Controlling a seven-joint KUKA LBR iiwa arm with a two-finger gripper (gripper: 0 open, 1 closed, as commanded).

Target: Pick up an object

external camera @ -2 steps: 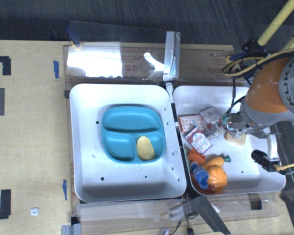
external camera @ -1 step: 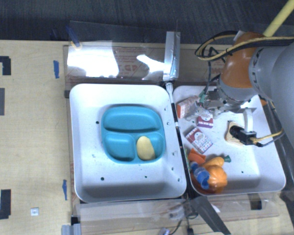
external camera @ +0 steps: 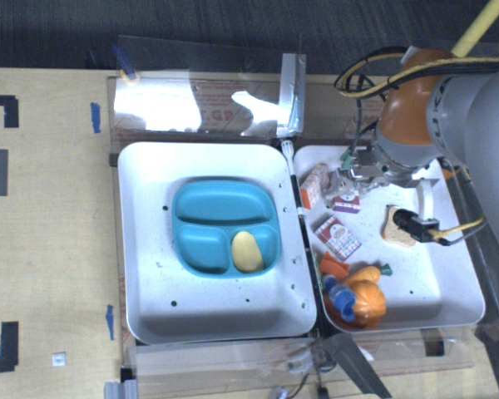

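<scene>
My gripper hangs low over the far part of the right bin. Just left of it lies a crinkled snack packet. A small red and white box sits right below it. Nearer the front lies a larger red and white carton. A tan bread-like piece rests to the right, partly hidden by the wrist. At the front of this bin sit an orange carrot, an orange pumpkin-like toy and a blue piece.
The left bin holds a blue divided tray with a yellow lemon-like object in its right compartment. A metal divider and a clear sheet stand behind the bins. The grey arm covers the right bin's far right corner.
</scene>
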